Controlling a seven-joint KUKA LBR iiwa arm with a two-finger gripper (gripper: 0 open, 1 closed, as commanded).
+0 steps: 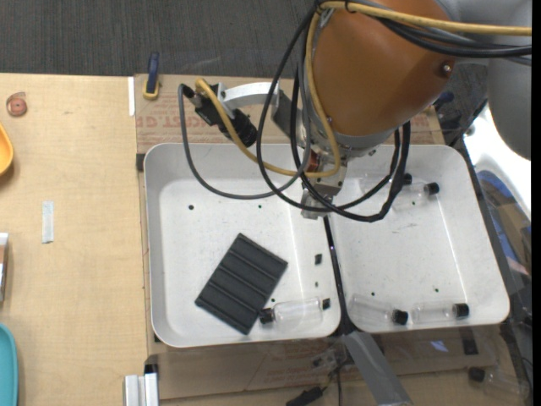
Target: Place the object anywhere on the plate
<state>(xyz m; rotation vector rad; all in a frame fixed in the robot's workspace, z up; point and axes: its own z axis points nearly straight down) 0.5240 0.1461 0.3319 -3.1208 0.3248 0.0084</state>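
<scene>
The bench (76,184) is bare wood at the left, with a small reddish disc (15,104) far left and a blue clamp (153,74) at its far edge, by the left bin's far corner.

The left bin (169,227) holds a black ridged plate (243,282), lying flat and turned at a slant in the near half. A clear tube (296,312) with a black cap lies on the bin floor just beside the plate's near right corner. Whether they touch is hard to tell. It is not on the plate.

The arm (380,57) hangs over the far end of the seam between the two bins, its orange band broad in the view, with black and yellow cables (254,163) looping round it and down over the left bin. The gripper (318,200) points down below the wrist, right at the seam, and is mostly hidden by the arm. I cannot tell if it is open or closed, and nothing is seen in it.

The right bin (473,227) holds more clear tubes with black caps: one (420,191) at the far side, near the gripper, and a pair (427,314) along the near wall.
</scene>
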